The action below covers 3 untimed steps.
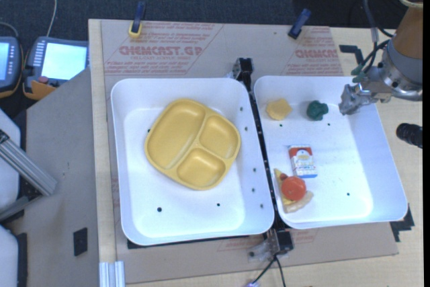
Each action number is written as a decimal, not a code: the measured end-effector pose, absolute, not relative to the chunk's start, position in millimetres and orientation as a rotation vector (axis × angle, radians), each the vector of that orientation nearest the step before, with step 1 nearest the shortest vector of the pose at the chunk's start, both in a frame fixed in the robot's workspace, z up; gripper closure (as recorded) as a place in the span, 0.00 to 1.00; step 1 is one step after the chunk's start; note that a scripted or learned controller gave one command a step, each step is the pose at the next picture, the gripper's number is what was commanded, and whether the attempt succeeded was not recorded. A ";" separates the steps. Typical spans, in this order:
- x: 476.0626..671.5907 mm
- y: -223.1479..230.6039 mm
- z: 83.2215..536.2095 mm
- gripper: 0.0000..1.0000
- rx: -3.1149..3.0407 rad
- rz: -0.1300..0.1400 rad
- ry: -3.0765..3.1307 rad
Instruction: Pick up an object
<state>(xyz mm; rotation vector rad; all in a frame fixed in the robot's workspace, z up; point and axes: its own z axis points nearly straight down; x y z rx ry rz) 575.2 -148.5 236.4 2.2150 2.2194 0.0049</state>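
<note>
Far off to the pincer's left, in the left bin (pixel 127 144): a yellow divided plate (pixel 193 143), lying flat, well away from any likely grasp and no hindrance. Closer in, inside the right bin (pixel 376 165): a small red and white carton (pixel 303 161) and, touching or nearly touching below it, a red tomato (pixel 293 187) on a pale wedge of something, both down and to the left of the pincer, well apart from it. Nearer still, along the far side of that bin: a yellow lump (pixel 278 109), then a dark green lump (pixel 316 109) just to the left of the pincer, the closest candidate for picking up. At the right, over the bin's far right corner: the pincer (pixel 350 103), hanging near the bin wall, nothing visibly held; too small and blurred to tell how wide the fingers stand. Likely trouble from here: a descent where it hangs now would land on bare bin floor beside the green lump instead of around it, closing on nothing; a slight sideways miss could nudge the rounded lump away instead of trapping it. Also a risk of clipping the bin's rim, given how close the corner wall sits. Little in the way otherwise: open floor between the green lump and the pincer, the yellow lump near but apart on the far side.
</note>
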 end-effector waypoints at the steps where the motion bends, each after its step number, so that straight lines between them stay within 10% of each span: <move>1: 576.0 -148.4 252.1 1.00 2.218 0.003 2.220; 3: 578.0 -27.2 237.0 1.00 2.216 0.001 2.232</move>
